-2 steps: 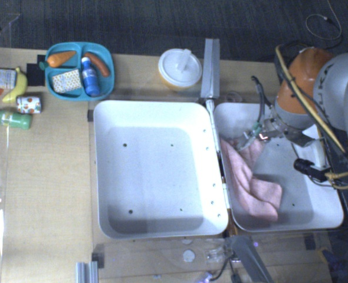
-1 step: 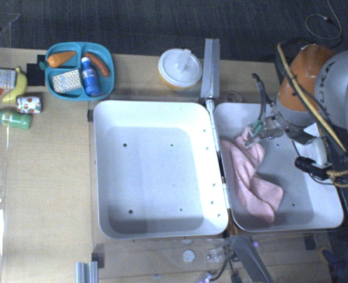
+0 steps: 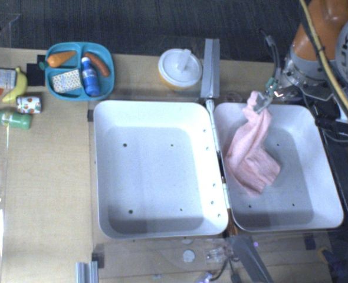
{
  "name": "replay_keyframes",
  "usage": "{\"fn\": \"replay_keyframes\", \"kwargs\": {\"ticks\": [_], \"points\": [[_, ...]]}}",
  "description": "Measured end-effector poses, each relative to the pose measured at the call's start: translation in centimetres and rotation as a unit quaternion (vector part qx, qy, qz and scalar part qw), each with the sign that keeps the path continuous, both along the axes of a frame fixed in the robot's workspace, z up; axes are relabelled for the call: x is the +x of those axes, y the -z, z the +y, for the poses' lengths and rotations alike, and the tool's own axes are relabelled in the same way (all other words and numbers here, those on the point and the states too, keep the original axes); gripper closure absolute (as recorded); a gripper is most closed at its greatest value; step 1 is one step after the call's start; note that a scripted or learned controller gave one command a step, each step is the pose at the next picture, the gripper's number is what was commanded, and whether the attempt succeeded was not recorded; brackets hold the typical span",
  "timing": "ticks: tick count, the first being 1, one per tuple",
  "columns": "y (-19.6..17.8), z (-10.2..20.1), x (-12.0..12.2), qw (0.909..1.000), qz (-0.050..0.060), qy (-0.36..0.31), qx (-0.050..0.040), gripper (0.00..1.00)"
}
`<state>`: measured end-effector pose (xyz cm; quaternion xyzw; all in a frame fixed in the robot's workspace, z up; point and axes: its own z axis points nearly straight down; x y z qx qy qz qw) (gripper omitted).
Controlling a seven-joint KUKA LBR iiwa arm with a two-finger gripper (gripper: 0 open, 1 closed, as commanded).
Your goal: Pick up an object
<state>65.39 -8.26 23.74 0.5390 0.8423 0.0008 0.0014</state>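
A pink cloth hangs in the right bin, its top corner pulled up and its lower part bunched on the bin floor. My gripper sits at the bin's back edge, shut on the cloth's raised top corner. The arm, grey with an orange band, comes in from the upper right.
The left bin lies beside the right one, split by a metal divider. Behind it stands a white-lidded yellow container. A blue divided tray with toy food, a banana, a can and a green bottle sit at the far left.
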Motion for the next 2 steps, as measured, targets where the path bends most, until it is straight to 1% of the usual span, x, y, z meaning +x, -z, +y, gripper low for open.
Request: {"fn": "replay_keyframes", "kwargs": {"ticks": [1,2], "points": [[5.5,1.6,1.6,0.9959,0.001,-0.090,0.0001,1.00],[5.5,4.2,0.7,0.9489,0.001,-0.316,0.0000,1.00]]}}
